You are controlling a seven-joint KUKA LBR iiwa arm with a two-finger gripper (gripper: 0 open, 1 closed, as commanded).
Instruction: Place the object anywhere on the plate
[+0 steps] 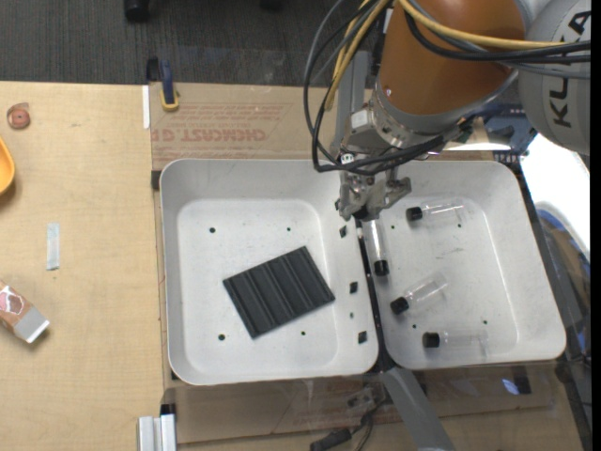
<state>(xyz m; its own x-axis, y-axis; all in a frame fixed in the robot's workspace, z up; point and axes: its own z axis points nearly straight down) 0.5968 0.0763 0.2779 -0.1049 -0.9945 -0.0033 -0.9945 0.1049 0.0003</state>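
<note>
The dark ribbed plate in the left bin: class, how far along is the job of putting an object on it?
Done: nothing lies on the dark ribbed plate. In hand: the gripper hangs over the divide between the bins, a clear vial directly below it; whether it grips it is unclear. Left: three capped vials lie in the right bin.

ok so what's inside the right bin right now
Three clear vials with black caps lie in the right bin: one near the back, one mid-bin, one near the front. The gripper hangs over its left edge, hiding whatever lies under it.
</note>
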